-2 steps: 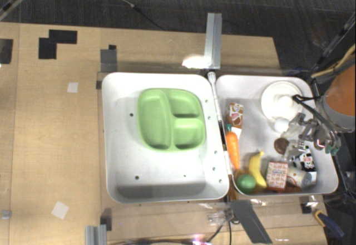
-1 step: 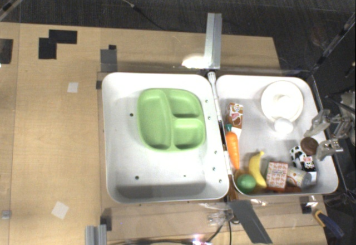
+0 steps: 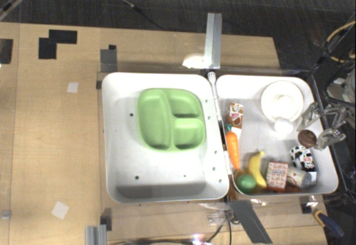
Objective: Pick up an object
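My gripper (image 3: 323,125) hangs over the right edge of the right bin (image 3: 253,91), its two metal fingers spread open with nothing between them. Just left of and below it lies a small brown round object (image 3: 306,138). A black-and-white cow-patterned toy (image 3: 301,156) sits right below that. Along the bin's front lie a pink patterned box (image 3: 277,175), a yellow banana (image 3: 256,167) and a green ball (image 3: 245,182). An orange carrot (image 3: 233,150) and a brown-and-white packet (image 3: 236,115) lie by the bin's left wall.
A white round bowl (image 3: 282,99) rests in the right bin's far corner, with a small white cup (image 3: 282,126) in front of it. The left bin (image 3: 119,127) holds a green divided plate (image 3: 169,118). A metal post (image 3: 213,40) stands behind the bins.
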### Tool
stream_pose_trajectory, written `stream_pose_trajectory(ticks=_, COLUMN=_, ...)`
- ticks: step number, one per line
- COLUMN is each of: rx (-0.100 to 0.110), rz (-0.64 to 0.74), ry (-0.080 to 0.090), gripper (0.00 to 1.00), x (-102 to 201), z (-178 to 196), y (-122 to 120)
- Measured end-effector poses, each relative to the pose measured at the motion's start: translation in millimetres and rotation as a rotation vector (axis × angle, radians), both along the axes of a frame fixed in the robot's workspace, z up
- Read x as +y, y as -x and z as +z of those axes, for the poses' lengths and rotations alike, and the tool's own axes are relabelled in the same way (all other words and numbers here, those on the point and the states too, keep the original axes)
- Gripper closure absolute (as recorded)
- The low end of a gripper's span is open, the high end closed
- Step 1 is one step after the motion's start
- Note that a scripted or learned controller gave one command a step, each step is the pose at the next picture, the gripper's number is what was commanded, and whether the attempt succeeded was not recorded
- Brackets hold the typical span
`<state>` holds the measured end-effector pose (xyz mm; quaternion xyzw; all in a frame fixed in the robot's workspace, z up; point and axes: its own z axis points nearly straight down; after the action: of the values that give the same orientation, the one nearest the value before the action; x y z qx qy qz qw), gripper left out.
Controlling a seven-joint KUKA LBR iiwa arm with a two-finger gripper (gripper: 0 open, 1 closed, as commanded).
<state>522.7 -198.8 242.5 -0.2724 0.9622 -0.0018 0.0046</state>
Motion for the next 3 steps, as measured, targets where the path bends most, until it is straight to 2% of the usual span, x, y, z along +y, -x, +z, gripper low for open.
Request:
stream_pose_trajectory(ticks=1, rx=0.005, rz=-0.125, ry=-0.005, gripper=1.0, x=76, z=-50, y=12)
stream_pose_trajectory(ticks=2, rx=0.001, rz=0.226, ry=0.004, gripper=1.0, x=19, z=-11, y=-2)
stream_pose_trajectory(ticks=3, rx=0.002, rz=0.536, ry=0.004, gripper=1.0, x=0, z=15, y=1)
